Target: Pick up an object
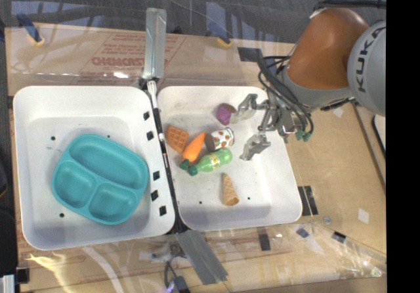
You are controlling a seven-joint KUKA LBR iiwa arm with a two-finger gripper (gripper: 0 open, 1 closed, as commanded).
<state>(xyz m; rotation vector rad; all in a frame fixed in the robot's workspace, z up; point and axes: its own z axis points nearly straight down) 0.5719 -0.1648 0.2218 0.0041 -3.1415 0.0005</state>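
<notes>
Nearest candidate: purple object (225,113), near the far edge of the right bin (282,180), lying apart from the cluster. Cluster at the bin's middle, toward its left wall: waffle (176,136), carrot (194,146), small can (223,137), green bottle (211,161), pieces touching. Cone (229,190) alone toward the near edge. Gripper (253,126) over the right half, fingers spread, nothing between them. Best bet: centre over a lone piece (purple one or cone), descend straight, close fully before lifting. Teal plate (98,179) in left bin (39,121), irrelevant.
</notes>
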